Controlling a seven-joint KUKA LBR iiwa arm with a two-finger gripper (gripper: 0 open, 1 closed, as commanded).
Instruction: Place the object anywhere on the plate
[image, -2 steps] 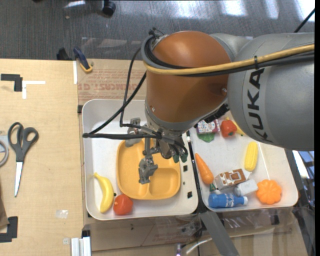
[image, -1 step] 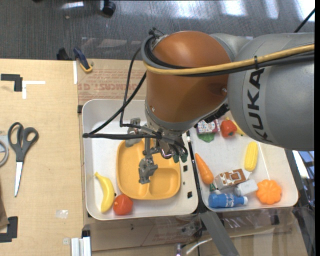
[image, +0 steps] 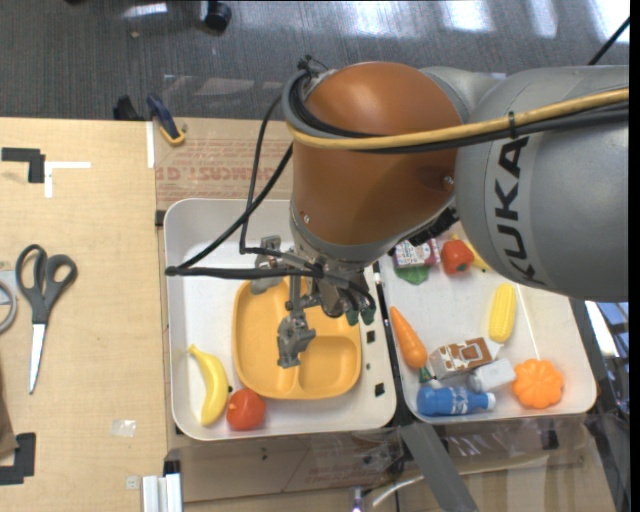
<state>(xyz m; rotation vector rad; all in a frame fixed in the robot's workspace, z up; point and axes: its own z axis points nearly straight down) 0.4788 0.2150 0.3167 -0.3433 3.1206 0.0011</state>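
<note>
A pale wooden table fills the left side, its grain running lengthwise. Black L-shaped marks sit on it, one near its far left edge and another near its near left corner. A strip of white tape lies just beside the far mark. Scissors with black handles lie flat near the table's left edge, blades pointing toward the near edge. Beyond the table's far edge the floor is dark grey with fine stripes. A sheet of brown cardboard with faint red lettering lies at the table's far edge. A blue-and-yellow clamp sits at the cardboard's far left corner. Light is even and bright.
</note>
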